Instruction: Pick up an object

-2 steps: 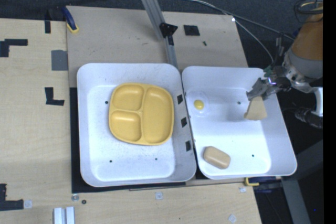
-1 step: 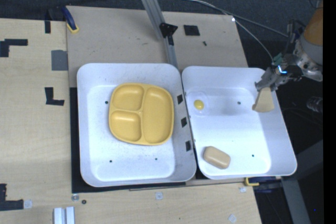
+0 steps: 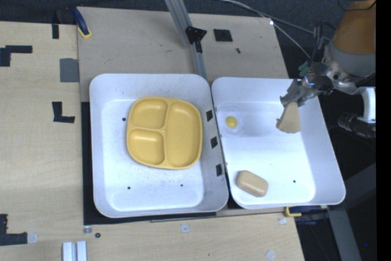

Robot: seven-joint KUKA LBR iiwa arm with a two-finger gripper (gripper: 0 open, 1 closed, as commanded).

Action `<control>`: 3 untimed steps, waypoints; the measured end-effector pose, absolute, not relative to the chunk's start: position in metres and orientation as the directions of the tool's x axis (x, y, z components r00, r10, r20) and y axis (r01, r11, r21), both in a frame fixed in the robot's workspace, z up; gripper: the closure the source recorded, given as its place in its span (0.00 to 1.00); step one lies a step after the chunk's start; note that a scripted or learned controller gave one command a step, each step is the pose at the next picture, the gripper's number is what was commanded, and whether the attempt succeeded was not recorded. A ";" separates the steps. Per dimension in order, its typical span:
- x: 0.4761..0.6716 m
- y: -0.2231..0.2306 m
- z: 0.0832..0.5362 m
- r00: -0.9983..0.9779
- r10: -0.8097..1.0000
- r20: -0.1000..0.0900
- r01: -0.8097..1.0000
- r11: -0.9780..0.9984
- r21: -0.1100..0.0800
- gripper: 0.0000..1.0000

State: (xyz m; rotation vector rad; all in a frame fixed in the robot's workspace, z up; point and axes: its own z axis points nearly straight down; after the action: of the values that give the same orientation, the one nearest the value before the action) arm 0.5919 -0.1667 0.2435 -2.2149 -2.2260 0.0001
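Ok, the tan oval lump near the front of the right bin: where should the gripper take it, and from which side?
Judging from this view, come straight down on the tan oval lump and close across its short width, near its middle. It lies flat on the right bin floor, long axis slanting, with bare floor all round it, so the fingers likely have room on both long sides. The gripper is up near the bin's far right.

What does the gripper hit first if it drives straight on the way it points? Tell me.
The gripper points down and left into the right bin. It already has a tan object at its tip. Beyond that, the bin's bare floor likely comes first. The yellow ball lies further left, though depth is unclear.
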 end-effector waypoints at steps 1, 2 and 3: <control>0.592 -0.118 0.245 -0.005 1.000 0.001 1.000 0.005 -0.002 1.00; 0.590 -0.068 0.246 -0.006 1.000 0.001 1.000 0.006 -0.002 1.00; 0.578 -0.007 0.245 -0.007 1.000 0.001 1.000 0.007 -0.003 1.00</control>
State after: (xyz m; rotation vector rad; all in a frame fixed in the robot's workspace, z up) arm 0.5777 -0.0070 0.2448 -2.2121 -2.2267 0.0025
